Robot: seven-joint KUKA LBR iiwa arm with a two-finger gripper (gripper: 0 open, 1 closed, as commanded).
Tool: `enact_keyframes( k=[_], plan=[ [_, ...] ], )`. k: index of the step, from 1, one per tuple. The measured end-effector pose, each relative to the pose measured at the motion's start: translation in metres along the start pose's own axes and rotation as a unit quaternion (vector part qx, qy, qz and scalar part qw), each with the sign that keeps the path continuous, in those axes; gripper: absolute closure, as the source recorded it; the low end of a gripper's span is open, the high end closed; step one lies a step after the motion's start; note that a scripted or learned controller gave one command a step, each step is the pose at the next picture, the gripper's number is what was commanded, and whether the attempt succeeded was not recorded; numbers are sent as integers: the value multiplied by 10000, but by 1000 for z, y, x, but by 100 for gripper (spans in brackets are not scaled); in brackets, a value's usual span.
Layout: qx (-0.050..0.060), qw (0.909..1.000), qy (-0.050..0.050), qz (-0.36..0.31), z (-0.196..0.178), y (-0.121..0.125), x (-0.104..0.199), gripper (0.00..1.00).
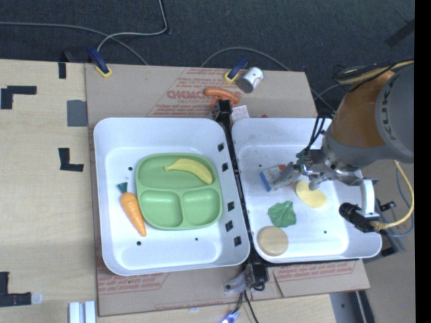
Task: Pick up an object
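The right bin (337,140) holds several small things: a blue and grey piece (270,178), a pale yellow piece (312,196), a green leafy piece (282,214) and a round tan bun (273,241). My gripper (297,173) is low inside this bin, between the blue and grey piece on its left and the yellow piece just below it. Its tip is close to the blue and grey piece, and whether it touches is unclear. The arm covers the bin's right side.
In the left bin (111,140) a green divided plate (179,204) carries a yellow banana (190,169), and an orange carrot (133,211) lies beside it. Clips and a small metal cylinder (250,79) sit on the cardboard behind the bins.
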State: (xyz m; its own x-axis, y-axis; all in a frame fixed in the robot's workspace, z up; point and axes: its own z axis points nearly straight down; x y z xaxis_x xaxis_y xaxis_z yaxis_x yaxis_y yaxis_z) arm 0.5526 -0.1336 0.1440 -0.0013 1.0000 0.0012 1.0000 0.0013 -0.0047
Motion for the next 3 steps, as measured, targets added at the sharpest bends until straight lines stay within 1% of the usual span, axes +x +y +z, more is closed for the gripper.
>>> enact_keyframes(
  k=[1, 2, 3],
  plan=[
    [-29, 10000, -2, 5, 58, -41, 23, 0],
    [-38, 10000, -12, 6, 48, -41, 23, 100],
    [-27, 10000, -5, -5, -71, -22, 81, 100]
  ],
)
